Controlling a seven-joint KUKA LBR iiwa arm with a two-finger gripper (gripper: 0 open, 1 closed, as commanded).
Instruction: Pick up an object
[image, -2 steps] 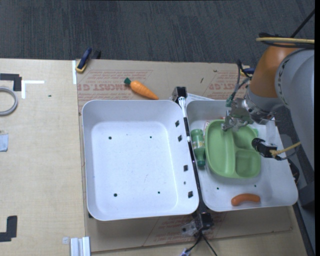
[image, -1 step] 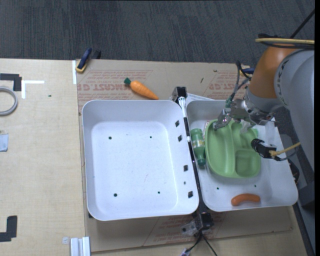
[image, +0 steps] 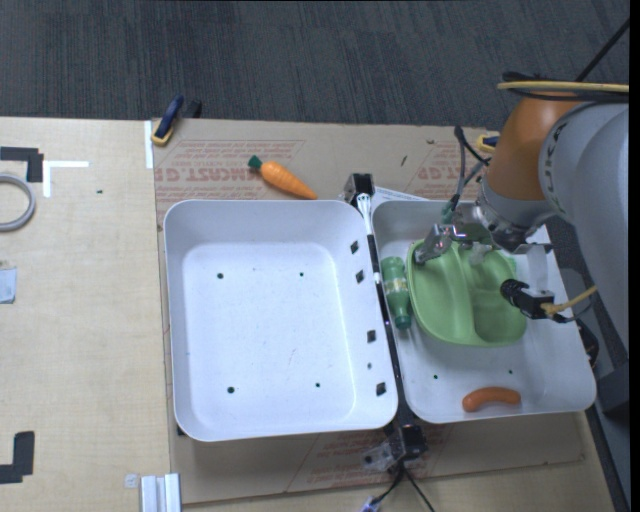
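The gripper (image: 441, 243) is seen low over the right bin (image: 545, 385), at the upper rim of a green bowl (image: 465, 305). Whether it is spread or closed cannot be told, because the metal parts are small and partly covered by the wrist. No thing is seen to be held.

The bowl is judged to be the object aimed at. It lies in the middle of the right bin, tilted a little. A green bottle (image: 396, 290) lies just beside it, along the left wall of the bin. An orange sausage (image: 491, 399) lies near the front wall, apart from both. A carrot (image: 283, 177) is left on the worktop (image: 80, 330) behind the left bin (image: 270, 330), outside both bins.

Several things could go wrong from here. The rim of the bowl is thin and smooth, so it may slip out when the arm is raised. The bowl is wide and would be taken at one edge only, so it may swing and fall. If the gripper is closed a little to the side, only air may be caught. The bottle may also be pushed by the bowl, because the two seem to be touching or nearly so. A cable near the wrist may be dragged over the bin wall.
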